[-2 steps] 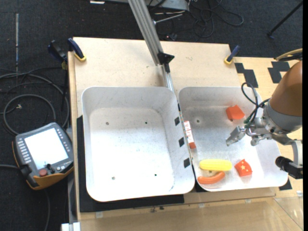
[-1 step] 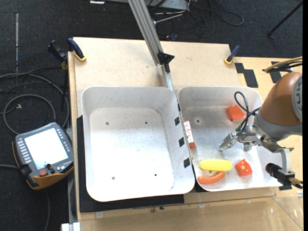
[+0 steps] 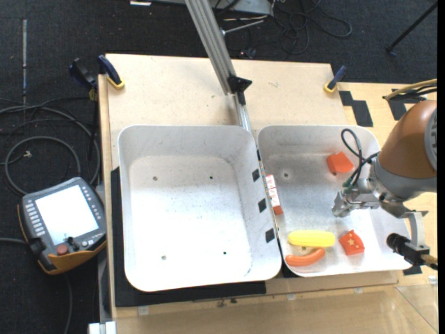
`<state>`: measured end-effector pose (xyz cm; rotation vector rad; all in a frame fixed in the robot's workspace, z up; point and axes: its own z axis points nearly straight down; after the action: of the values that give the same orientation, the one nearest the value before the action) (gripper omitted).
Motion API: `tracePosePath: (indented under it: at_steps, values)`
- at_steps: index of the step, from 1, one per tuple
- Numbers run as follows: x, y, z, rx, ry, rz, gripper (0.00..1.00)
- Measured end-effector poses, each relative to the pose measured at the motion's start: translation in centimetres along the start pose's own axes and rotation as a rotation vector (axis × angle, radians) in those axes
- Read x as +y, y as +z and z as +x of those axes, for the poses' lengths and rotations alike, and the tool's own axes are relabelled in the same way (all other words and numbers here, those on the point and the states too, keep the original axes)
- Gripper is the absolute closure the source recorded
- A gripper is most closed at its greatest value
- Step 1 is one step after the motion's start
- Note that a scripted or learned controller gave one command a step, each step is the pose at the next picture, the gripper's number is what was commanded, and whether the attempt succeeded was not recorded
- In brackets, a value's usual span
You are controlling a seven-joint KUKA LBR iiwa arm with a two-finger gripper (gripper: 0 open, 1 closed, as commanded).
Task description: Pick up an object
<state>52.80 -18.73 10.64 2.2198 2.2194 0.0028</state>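
Dark floor strewn with black cables surrounds a pale wooden bench (image 3: 174, 89), and a teach pendant (image 3: 61, 223) lies on the floor at the near left. On the bench two shallow white bins sit side by side: the left bin (image 3: 139, 145) and the right bin (image 3: 299, 141), with a slanted metal pole (image 3: 212, 37) rising from behind their shared edge.

I see my arm (image 3: 410, 152), grey with an orange band, reaching in from the right so that its gripper (image 3: 345, 206) hangs low over the right bin, presumably lined up for a grab. I cannot tell whether it is spread or closed.

All the candidates lie in the right bin. An orange block (image 3: 340, 163) sits just beyond the gripper, on the far side. A red block (image 3: 352, 243) lies just near of it. A yellow banana-like toy (image 3: 311, 239) and an orange sausage-like piece (image 3: 305, 257) lie together at the near rim, to the gripper's left. A small red-and-white carton (image 3: 272, 190) rests against the left wall.
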Motion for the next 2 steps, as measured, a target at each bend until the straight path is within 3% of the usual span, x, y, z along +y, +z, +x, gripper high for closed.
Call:
tracePosePath:
  at_steps: [2]
  values:
    - [0.1,-10.7,0.2,-0.002,-0.003,-0.003,1.0]
